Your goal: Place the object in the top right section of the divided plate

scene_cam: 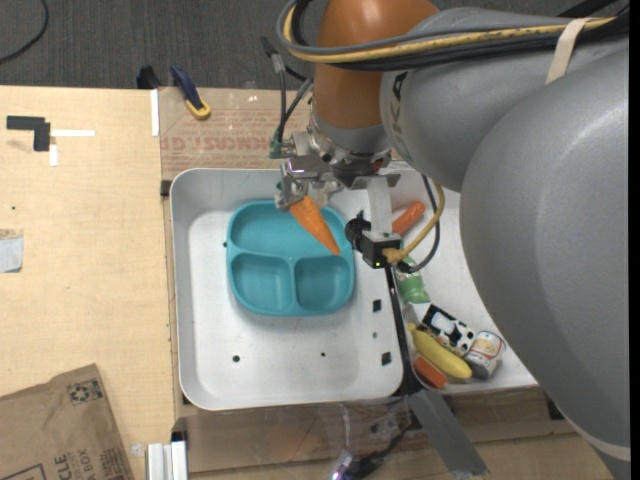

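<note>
Bench (80,268): tan top on the left, bare apart from tape marks; brown paper bag (55,423) at the lower left corner, printed letters partly readable as "CLE" and "BOX" beside a recycling mark.
Cardboard (225,133): flat sheet behind the bin, faint red print, too washed out to read.
Bin (200,358): shallow, white, holds the plate.
Plate (290,263): teal, divided, one wide section at the back, two smaller at the front.
Carrot (315,225): orange toy, tapered, lying at a slant over the plate's back right area, thick end up under the claw, tip toward the plate's right rim.
Claw (292,190): right at the carrot's thick end; fingers hidden by the wrist, so I cannot tell whether it grips the carrot.
Handling, judged: light, stiff, smooth plastic, likely slippery; cone shape may squirt out of a pinch. Best hold is across the thick end.
Right bin (455,268): second orange piece (407,215), banana (442,355), small black-and-white item (447,330), tin (485,353); label unreadable.
</note>
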